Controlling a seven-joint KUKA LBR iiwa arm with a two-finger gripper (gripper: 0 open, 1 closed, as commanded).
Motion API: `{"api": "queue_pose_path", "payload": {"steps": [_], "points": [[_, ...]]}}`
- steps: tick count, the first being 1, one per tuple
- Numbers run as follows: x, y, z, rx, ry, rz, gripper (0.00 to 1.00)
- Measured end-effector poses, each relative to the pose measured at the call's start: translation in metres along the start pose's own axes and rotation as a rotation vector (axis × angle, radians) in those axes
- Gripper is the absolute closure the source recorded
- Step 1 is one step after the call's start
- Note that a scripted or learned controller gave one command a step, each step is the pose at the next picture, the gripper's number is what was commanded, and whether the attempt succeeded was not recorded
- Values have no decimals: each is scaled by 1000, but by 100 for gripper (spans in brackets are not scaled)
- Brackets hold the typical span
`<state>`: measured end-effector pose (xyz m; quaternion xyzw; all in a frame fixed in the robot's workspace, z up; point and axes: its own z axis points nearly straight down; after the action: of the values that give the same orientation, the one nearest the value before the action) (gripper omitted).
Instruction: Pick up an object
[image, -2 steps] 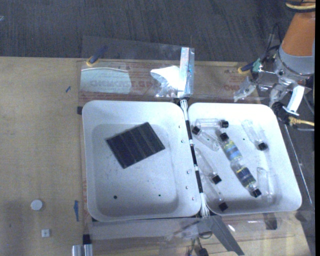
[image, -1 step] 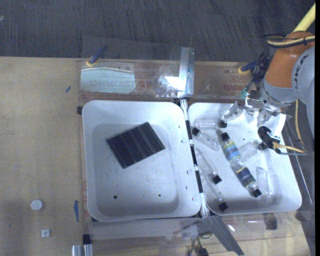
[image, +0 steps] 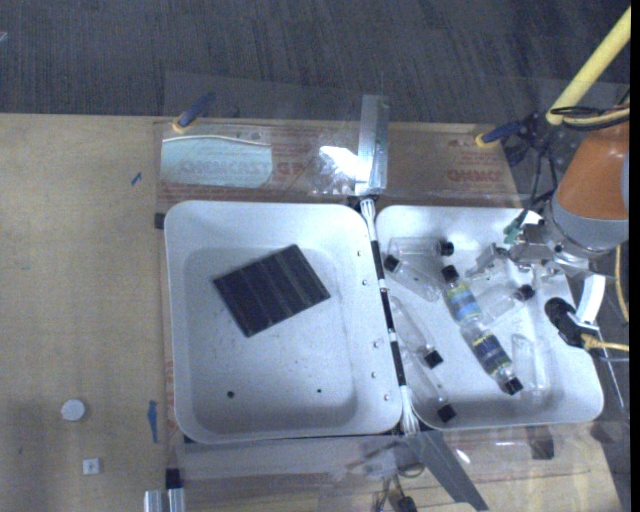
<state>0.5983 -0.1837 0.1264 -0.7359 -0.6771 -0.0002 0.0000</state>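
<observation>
The right bin (image: 585, 395) holds several clear plastic bottles with black caps. One bottle with a blue-green label (image: 462, 300) lies near the bin's middle. A second labelled bottle (image: 490, 352) lies just below it, pointing toward the front right. Another clear bottle (image: 412, 256) lies along the bin's back left. The arm's orange band (image: 598, 180) is over the bin's back right corner. My gripper (image: 522, 252) hangs below it above the bin's back right part, close to the bottles there. In the left bin (image: 190, 330) lies a dark ribbed rectangular pad (image: 271, 289).
A metal divider (image: 372, 150) and crumpled clear plastic (image: 335, 165) sit behind the bins. A yellow hose (image: 600, 60) and cables run at the back right. A small grey disc (image: 73, 409) lies on the bench at the left.
</observation>
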Motion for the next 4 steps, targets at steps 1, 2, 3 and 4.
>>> {"api": "queue_pose_path", "payload": {"steps": [1,2,3,4], "points": [[15,-26,18,-58,-6,-22,0],[28,-94,40,-3,2,-21,0],[27,-91,27,-12,0,-18,100],[53,-79,-80,-1,-1,-31,100]]}}
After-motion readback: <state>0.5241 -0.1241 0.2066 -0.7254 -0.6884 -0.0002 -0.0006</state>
